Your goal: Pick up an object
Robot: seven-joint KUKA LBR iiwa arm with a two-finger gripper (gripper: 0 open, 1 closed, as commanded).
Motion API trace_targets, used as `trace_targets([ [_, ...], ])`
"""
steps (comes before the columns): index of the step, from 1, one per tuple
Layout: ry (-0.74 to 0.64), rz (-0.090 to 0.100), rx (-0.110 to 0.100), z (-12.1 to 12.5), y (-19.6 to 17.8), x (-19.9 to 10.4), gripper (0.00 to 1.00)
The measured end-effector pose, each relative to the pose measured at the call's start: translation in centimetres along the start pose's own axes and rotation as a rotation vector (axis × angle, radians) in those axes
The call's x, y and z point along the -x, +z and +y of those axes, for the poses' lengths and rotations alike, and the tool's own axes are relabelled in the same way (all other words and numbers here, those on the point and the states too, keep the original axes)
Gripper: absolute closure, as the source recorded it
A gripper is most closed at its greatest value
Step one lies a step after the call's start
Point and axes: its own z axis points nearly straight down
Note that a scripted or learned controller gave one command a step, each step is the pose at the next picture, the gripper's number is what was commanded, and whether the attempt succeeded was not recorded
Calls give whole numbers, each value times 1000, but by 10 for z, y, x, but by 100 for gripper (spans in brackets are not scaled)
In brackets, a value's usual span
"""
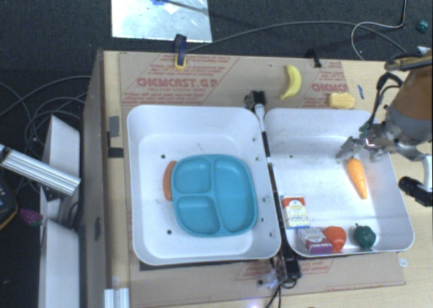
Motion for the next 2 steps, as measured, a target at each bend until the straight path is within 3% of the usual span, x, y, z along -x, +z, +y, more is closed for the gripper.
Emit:
trace_targets([
  [1,-2,0,-1,8,22,0,0],
  [2,1,0,-1,-4,23,0,0],
])
